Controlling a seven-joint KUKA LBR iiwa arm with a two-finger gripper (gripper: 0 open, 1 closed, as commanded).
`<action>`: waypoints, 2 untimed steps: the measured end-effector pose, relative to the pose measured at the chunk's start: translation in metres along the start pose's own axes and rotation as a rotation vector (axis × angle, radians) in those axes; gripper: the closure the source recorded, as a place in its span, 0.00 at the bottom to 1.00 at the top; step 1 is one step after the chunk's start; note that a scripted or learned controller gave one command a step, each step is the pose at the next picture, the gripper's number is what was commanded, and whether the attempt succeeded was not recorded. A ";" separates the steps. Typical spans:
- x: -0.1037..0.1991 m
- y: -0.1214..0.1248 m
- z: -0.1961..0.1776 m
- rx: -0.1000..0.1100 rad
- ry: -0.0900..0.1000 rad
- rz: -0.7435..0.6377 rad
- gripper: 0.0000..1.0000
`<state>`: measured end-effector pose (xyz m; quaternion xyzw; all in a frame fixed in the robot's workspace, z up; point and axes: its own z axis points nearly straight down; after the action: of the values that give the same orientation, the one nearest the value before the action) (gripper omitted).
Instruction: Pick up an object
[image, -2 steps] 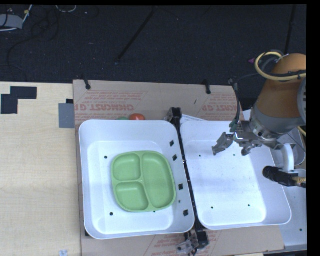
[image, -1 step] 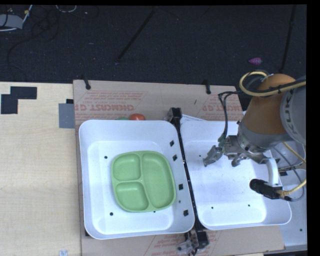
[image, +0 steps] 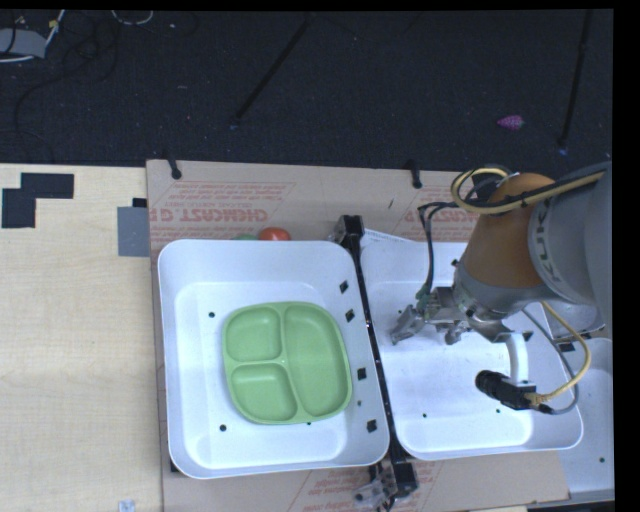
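Camera view: green divided plate (image: 287, 361) lies flat in left bin (image: 190, 290). End effector (image: 425, 322) hovers over right bin (image: 450, 430); can't tell its state. Plate looks light, stiff, slick plastic; you'd pinch its raised rim, probably.

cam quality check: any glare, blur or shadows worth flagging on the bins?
Camera view: even lighting, soft overall; white bins near blown out, little surface detail; green divided plate reads cleanly; pincer small and murky under the arm's shadow; top background dark.
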<state>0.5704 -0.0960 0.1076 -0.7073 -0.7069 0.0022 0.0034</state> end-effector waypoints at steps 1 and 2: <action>-0.002 0.000 -0.013 -0.001 0.000 0.006 1.00; -0.009 0.000 -0.057 -0.008 -0.002 0.007 1.00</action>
<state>0.5710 -0.1056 0.1644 -0.7098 -0.7044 -0.0001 -0.0003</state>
